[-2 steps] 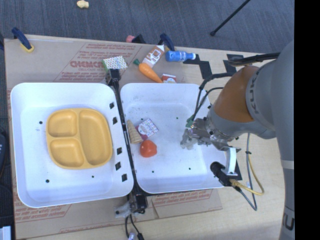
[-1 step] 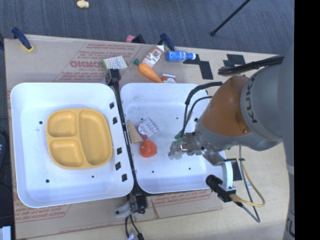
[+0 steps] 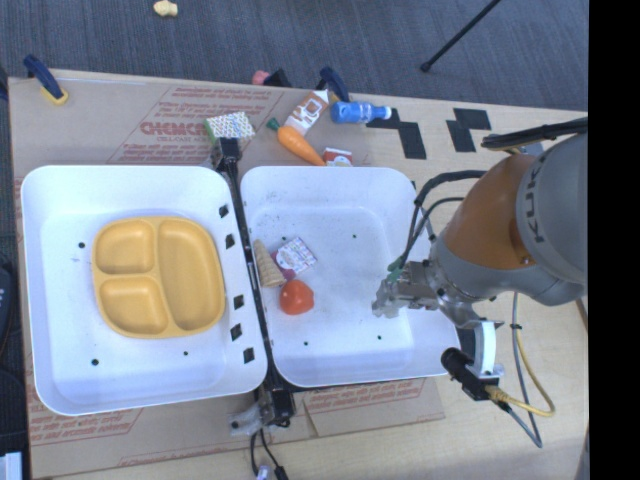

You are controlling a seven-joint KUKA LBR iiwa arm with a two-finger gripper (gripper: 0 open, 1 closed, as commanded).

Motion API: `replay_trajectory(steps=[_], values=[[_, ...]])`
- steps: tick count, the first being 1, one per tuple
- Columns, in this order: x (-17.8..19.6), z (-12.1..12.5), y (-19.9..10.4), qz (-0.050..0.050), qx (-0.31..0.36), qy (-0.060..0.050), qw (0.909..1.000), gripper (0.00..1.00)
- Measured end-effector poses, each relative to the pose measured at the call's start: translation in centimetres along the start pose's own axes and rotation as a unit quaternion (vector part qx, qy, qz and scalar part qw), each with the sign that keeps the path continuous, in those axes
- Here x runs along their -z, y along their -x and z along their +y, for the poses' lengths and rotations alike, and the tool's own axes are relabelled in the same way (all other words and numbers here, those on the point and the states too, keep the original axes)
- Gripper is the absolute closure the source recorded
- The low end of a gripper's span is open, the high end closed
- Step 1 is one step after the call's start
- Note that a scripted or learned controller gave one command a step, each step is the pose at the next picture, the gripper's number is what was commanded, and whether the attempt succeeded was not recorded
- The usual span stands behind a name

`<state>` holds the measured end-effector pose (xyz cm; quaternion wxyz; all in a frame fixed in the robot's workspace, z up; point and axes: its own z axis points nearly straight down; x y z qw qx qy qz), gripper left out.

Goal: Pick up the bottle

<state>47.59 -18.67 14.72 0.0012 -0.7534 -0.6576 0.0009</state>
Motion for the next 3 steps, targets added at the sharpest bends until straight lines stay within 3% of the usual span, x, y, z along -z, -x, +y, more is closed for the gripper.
replay_trajectory(steps=[1, 2, 3], values=[[1.4, -0.5, -3.7, 0.001, 0.111, -0.001, 0.9938, 1.0], [2.2, -1.0, -7.6, 0.001, 0.147, -0.001, 0.9891, 1.0], [4.4, -1.7, -12.7, 0.0, 0.296, 0.001, 0.9551, 1.0]])
